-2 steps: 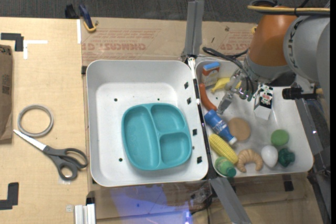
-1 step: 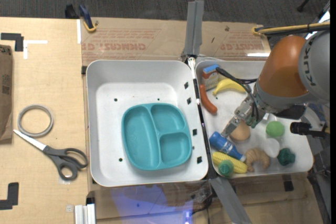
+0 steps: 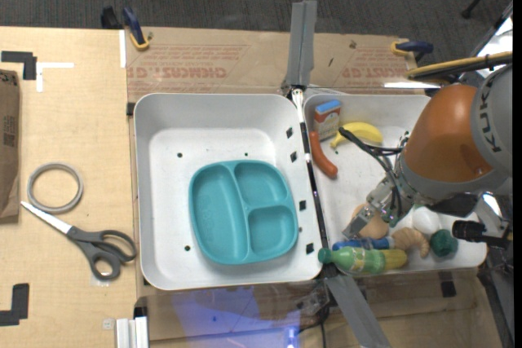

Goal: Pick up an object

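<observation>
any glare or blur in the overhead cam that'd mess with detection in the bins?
Camera view: focus is sharp across both bins; the left bin wall reads bright but not blown out; soft shadow under the teal tray; a bluish glow spills on the bench edge below; the arm's orange band hides part of the right bin.

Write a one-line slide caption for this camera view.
Arm lowers its gripper among toys in the right bin; a teal divided plate sits in the left bin.

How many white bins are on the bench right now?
2. The left bin holds a teal divided plate. The right bin holds the small objects, with the gripper reaching in among them.
</observation>
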Tool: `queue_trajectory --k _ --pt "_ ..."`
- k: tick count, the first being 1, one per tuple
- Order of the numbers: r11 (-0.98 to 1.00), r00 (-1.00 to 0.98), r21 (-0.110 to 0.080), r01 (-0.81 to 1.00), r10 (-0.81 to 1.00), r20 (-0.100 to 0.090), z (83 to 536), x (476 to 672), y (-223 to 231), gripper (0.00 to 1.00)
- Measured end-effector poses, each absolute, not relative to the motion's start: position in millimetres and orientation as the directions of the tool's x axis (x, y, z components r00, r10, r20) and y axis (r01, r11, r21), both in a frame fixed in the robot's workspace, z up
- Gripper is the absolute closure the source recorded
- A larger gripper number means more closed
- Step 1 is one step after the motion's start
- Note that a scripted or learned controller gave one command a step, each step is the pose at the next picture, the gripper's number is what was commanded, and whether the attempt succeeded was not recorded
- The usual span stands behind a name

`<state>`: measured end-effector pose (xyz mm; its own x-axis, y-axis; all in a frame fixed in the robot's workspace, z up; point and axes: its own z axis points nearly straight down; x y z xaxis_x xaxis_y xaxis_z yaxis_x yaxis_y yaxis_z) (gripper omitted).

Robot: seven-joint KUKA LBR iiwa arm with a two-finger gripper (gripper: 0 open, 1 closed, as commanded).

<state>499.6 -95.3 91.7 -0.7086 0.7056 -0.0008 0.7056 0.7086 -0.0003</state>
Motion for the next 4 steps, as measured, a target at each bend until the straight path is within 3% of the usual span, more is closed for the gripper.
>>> queue_trajectory --k 1,2,3,4 --pt "0.710 -0.710 0.001 0.704 0.704 -0.003 101 500.9 -95 1.00" --pt "0.725 -0.725 0.000 0.689 0.689 -0.003 270 547.0 -79 1.00" --pt "0.663 -0.663 -0.001 0.748 0.748 -0.002 208 615.3 -53 1.00" --pt "0.682 -0.682 0.001 0.732 0.732 -0.002 224 636.8 30 1.00"
